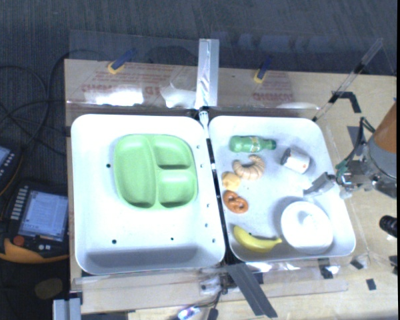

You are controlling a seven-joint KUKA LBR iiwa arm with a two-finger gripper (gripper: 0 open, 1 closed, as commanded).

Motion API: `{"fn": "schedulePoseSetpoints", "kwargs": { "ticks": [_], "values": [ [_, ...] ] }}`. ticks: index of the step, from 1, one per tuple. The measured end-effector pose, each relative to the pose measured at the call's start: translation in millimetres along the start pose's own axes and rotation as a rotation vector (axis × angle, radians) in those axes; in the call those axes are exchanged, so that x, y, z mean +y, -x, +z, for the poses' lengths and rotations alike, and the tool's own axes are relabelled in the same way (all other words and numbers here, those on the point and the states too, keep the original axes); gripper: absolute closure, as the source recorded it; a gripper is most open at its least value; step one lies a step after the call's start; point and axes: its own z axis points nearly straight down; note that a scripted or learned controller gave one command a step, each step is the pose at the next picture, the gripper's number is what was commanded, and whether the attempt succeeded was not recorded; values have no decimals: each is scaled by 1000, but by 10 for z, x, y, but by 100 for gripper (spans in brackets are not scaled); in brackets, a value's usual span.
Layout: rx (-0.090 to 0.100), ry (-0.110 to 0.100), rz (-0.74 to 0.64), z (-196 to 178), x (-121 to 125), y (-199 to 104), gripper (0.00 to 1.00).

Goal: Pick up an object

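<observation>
Objects for picking all lie in the right bin (318, 127): a green bottle (252, 143) on its side near the far wall, a croissant (248, 168) just in front of the bottle, a pretzel (235, 202) nearer still, a banana (255, 239) along the near wall, a small white cup (295, 159) to the bottle's right, and a white bowl (306, 223) turned upside down at the near right corner. The left bin (83, 179) carries a green divided tray (154, 171).

The end effector (327, 182) hangs at the right bin's right wall, above and just behind the bowl, touching nothing; whether its fingers are spread or pressed together cannot be told at this size.

The step in hand looks like the approach, with nothing grasped yet. The cup is the closest small piece, likely an easy pinch across its body. The bowl's broad dome would probably slip. Coming straight down, centred, and clear of the bin wall should help, since a graze there could push the end effector off line.
</observation>
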Motion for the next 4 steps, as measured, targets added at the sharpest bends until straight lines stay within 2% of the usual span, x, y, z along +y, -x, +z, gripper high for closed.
{"fn": "schedulePoseSetpoints", "kwargs": {
  "ticks": [1,2,3,4],
  "values": [
    [-4,13,51,1003,108,-685,0],
    [0,0,-137,828,795,-1006,0],
    [-6,8,-246,1003,1318,-1038,0],
    [-9,7,-247,915,1317,-1036,100]
  ]
}}
